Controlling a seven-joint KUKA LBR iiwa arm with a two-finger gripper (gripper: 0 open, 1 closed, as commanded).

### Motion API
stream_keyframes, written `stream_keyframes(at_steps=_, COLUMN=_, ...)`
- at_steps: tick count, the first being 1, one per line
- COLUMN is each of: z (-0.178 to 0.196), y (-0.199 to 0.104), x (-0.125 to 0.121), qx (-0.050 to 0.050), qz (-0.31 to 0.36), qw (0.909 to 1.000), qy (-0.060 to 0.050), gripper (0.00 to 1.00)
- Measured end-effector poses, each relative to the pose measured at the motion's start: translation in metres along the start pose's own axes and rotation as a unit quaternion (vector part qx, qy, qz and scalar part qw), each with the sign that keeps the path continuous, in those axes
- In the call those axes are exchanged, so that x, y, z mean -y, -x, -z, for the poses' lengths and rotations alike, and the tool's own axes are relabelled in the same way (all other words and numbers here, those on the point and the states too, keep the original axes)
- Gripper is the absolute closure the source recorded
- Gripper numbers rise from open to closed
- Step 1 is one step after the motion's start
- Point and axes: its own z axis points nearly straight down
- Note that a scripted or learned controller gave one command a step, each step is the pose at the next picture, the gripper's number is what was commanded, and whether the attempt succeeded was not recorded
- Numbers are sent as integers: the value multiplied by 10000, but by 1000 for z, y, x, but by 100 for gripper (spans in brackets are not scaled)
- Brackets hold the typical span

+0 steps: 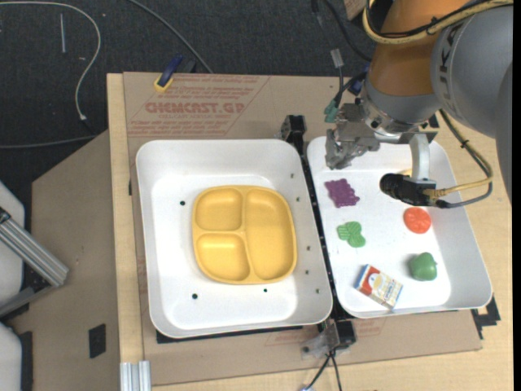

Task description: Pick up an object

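Grapes [342, 191], purple, lie at the right bin's [468, 251] near-left, nothing lifted yet. I see my gripper [346, 155] hanging just above them; whether it's spread or pressed together I cannot tell. Green leaf [352, 234], tomato [418, 220], green pepper [422, 265] and small carton [378, 286] lie near; nothing blocks the grapes.

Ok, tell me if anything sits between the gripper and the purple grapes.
Nothing visible does. The gripper hangs over the right bin just above the purple grapes, with bare white floor between them. The green piece lies beyond the grapes.
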Motion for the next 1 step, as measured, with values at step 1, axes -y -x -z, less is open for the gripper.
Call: stream_keyframes(at_steps=1, z=-18, y=-55, x=-16, qx=2, qz=-3, qw=10000, qy=-8, gripper=100)
